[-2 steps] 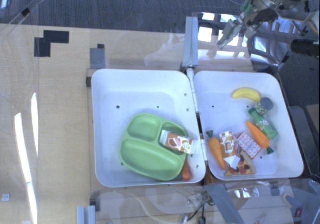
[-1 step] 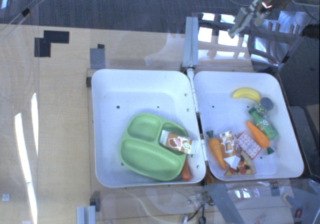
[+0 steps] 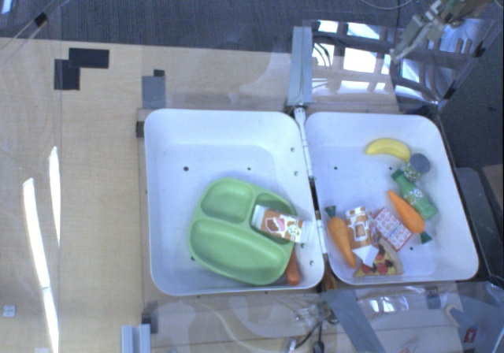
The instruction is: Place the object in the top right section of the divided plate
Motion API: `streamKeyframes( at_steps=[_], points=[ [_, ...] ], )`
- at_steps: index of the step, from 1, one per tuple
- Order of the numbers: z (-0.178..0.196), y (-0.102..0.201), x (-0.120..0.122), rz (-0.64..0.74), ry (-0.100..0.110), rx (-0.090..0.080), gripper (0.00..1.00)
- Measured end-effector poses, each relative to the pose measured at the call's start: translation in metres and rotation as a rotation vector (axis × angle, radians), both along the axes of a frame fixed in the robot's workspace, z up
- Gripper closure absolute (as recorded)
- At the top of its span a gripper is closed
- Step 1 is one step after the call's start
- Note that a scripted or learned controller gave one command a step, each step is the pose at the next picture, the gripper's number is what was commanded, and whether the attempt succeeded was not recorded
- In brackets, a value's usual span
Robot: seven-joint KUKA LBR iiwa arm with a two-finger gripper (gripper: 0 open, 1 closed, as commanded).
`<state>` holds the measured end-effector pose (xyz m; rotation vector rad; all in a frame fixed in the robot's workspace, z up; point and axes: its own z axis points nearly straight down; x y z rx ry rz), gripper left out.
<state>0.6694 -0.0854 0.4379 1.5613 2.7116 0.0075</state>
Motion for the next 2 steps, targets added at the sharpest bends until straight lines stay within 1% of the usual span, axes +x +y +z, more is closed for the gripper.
streamKeyframes(
  at_steps=[1, 2],
  points=[
    [0.000, -0.065, 0.000, 0.034, 0.001, -0.001, 0.00],
    [0.000, -0.101, 0.000, 0.093, 0.000, -0.003, 0.00]
  ],
)
